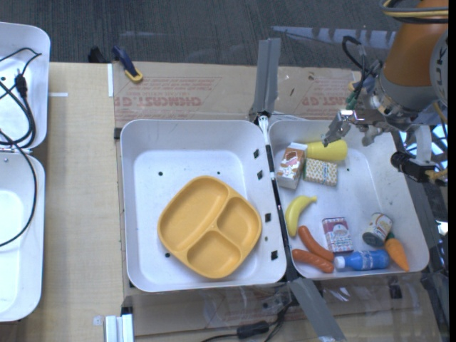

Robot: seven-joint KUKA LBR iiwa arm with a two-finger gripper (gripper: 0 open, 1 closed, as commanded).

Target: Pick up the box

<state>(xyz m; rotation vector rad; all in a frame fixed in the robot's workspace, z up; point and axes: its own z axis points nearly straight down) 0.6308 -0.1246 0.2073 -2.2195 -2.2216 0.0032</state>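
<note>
Three boxes lie in the right bin. A white and red box stands near its left wall, with a tan box beside it. A small red box lies lower, toward the front. My gripper hangs over the bin's back part, open, with nothing between its fingers. Its left fingertip is just above a yellow lemon-like fruit, which sits behind the tan box. The gripper is up and to the right of the boxes and touches none of them.
The right bin also holds a banana, two orange sausages, a blue bottle, a can and a carrot. The left bin holds a yellow divided plate. A metal divider stands between the bins.
</note>
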